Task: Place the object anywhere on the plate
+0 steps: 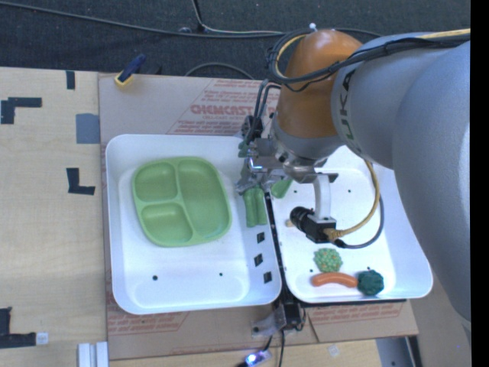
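Observation:
A green plate (182, 201) with three compartments lies in the left bin (183, 289), in its upper half. My gripper (254, 180) hangs over the divider between the two bins, just right of the plate. A long green object (252, 208) lies or hangs directly below the gripper, at the left bin's right edge, with its upper end reaching the gripper's tip. I cannot see whether it is gripped. A second bit of green (281, 187) shows right of the gripper, partly hidden by it.
The right bin (405, 270) holds a light green leafy piece (328, 259), an orange sausage-shaped item (334, 280) and a dark green broccoli piece (371, 282) near its front edge. A black fitting with a yellow cable (309, 223) hangs from the wrist. The arm covers the right bin's back.

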Motion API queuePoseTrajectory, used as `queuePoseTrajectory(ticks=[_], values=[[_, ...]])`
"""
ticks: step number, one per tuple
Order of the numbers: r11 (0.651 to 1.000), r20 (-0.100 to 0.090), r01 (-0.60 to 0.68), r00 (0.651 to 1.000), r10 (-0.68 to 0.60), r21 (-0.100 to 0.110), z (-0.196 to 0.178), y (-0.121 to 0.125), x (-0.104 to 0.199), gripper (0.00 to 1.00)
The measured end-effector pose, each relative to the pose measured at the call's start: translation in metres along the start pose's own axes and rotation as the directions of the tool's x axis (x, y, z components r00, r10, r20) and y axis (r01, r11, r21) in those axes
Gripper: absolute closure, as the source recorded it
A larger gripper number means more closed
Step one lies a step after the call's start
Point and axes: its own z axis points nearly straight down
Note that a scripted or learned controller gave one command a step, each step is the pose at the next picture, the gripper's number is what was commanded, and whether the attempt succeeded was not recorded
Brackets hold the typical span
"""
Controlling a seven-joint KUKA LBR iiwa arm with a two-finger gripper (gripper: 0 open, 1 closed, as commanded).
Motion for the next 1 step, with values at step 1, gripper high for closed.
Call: queuePoseTrajectory(ticks=[1], values=[[1.0, 0.0, 0.001, 1.0, -0.001, 0.002, -0.0057, -0.0181, 0.0559, 1.0]])
